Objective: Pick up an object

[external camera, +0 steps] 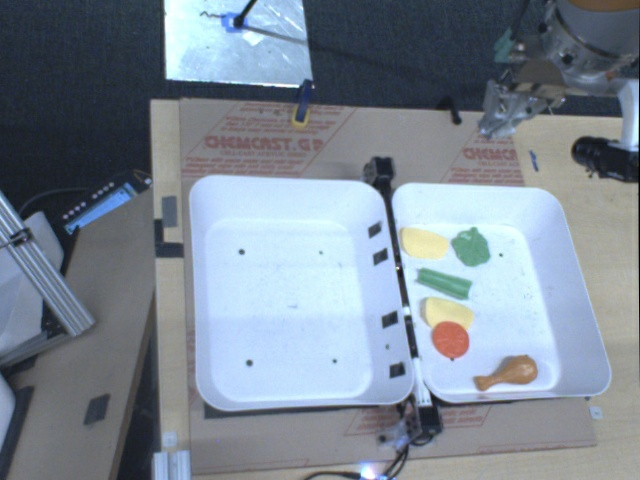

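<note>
The right bin (560, 268) holds several toy foods. A yellow piece (424, 241) lies at its upper left, with a green leafy piece (470, 247) beside it. Below them lie a green pod (444, 284), a yellow wedge (448, 311) and a red-orange round piece (450, 340). A brown drumstick (508, 372) rests near the front wall. My gripper (498, 120) hangs high above the bench beyond the right bin's far edge, well clear of all the items. Nothing shows between its fingers.
The left bin (290, 288) stands beside the right one, joined by a black hinge strip (395, 288). A silver sheet (235, 26) lies at the back. A metal frame (40, 278) stands at the left.
</note>
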